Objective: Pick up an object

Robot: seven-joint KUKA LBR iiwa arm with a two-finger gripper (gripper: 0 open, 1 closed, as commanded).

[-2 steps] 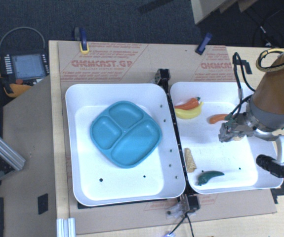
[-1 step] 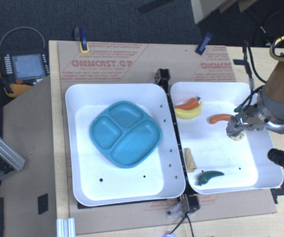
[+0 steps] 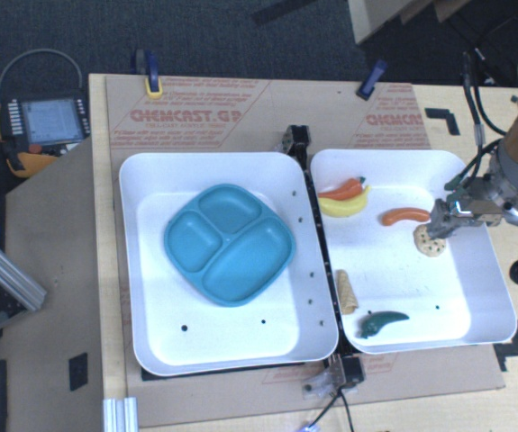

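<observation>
You have a handheld control pendant (image 3: pixel 49 121) with a lit screen at the upper left of the frame, off the counter (image 3: pixel 105 241). Two clamps grip the counter's far edge: a yellow-tipped one (image 3: pixel 151 75) at upper left, a blue one (image 3: pixel 371 78) right of centre.

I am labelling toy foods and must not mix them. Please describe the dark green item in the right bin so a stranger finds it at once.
Start at the right white bin and go to its near edge. The dark green pepper lies there, just right of the tan bread stick by the divider. It is the bin's one green item: the other pepper is red-orange and lies on the yellow banana at the far side.
</observation>
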